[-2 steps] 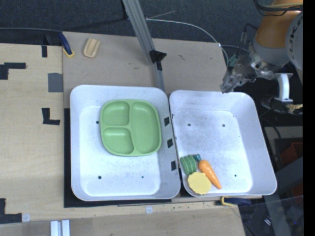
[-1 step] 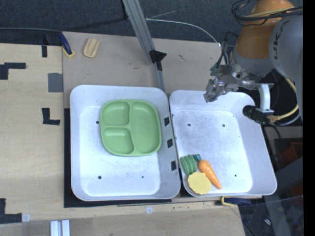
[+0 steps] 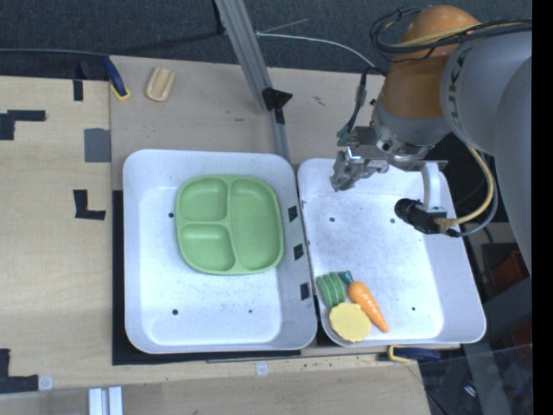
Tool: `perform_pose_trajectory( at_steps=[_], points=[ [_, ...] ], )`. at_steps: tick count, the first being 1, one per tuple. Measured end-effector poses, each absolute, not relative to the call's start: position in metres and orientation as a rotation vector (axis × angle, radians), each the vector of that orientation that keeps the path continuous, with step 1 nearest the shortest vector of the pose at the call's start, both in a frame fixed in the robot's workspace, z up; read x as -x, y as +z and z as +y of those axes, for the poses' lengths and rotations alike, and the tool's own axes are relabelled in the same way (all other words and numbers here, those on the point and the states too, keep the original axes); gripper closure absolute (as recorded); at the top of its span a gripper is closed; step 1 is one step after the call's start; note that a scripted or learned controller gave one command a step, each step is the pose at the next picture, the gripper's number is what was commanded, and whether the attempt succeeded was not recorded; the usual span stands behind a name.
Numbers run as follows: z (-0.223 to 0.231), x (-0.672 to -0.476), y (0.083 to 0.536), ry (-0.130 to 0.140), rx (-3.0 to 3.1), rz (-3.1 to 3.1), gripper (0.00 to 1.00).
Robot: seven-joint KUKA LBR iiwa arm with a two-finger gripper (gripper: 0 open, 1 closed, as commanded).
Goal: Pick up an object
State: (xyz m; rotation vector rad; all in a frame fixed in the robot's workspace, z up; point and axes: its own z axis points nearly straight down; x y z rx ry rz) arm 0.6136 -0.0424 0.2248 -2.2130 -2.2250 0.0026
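Note:
My gripper (image 3: 343, 178) hangs over the far left corner of the right bin (image 3: 432, 258), with nothing seen between its fingers. At that bin's near left corner lie an orange toy carrot (image 3: 369, 306), a yellow round piece (image 3: 349, 322) and a green ridged piece (image 3: 332, 287), close together and well away from the gripper. A green divided plate (image 3: 230, 224) rests in the left bin (image 3: 155, 318).
A grey metal pole (image 3: 246, 46) slants across the bench behind the bins. A tan block (image 3: 160, 84) and a blue-yellow item (image 3: 117, 78) lie at the back left. A black fitting with a yellow cable (image 3: 419, 216) hangs off the arm over the right bin.

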Motion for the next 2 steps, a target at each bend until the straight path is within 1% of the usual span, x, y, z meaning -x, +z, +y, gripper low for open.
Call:
perform_pose_trajectory(
  at_steps=[1,2],
  points=[
    [0.009,-0.597,0.215,0.003,2.212,-2.225,1.0],
    [0.062,-0.57,0.225,0.002,2.21,-2.227,1.0]
  ],
)
